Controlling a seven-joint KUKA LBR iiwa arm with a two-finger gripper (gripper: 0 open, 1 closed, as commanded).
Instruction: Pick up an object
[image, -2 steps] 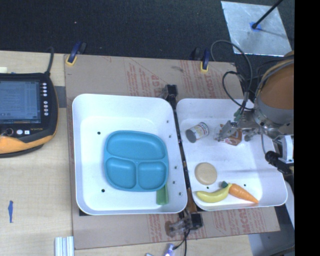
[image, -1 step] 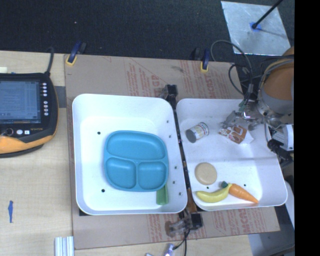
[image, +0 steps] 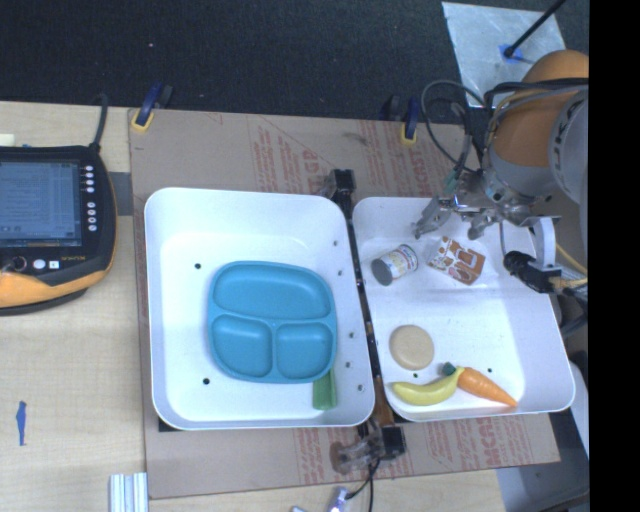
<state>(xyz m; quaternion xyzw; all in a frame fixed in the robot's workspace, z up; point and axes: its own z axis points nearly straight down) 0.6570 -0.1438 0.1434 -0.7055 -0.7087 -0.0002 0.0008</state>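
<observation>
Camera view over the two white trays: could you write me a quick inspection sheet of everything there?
Surface: cardboard sheet on a wooden bench, bearing the left bin and the right bin.
Job's things: in the right bin, a small can on its side, a brown packet, a tan disc, a banana and a carrot.
Clutter: a blue divided plate and a green piece in the left bin.
Grippers: end effector above the right bin's far edge, near the packet.
Cables: dark loops by the arm.
Surroundings: handheld screen unit at left; clamps on the cardboard.
</observation>
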